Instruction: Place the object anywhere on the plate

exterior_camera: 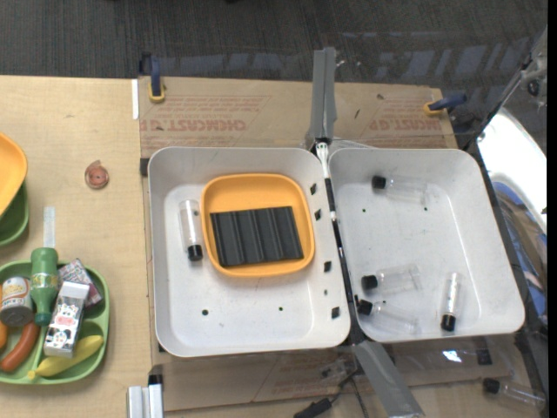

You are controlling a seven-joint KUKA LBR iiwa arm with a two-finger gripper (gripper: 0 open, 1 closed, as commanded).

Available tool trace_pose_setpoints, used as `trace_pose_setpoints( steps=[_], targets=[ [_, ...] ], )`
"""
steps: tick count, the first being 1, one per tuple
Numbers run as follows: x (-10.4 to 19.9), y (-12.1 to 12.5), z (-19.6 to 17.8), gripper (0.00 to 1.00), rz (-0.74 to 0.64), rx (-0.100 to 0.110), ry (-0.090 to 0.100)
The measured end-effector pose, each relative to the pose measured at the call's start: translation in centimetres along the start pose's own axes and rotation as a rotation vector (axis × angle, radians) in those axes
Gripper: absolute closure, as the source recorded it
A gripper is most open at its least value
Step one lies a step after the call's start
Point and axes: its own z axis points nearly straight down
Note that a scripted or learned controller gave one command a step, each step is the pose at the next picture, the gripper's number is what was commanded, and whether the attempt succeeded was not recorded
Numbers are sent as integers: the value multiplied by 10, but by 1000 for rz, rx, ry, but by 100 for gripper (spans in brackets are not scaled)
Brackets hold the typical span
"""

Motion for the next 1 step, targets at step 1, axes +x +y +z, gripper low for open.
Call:
trace_pose_setpoints(
  steps=[1],
  targets=[
    [-1, 0, 0, 100, -241, -1, 0]
  ],
)
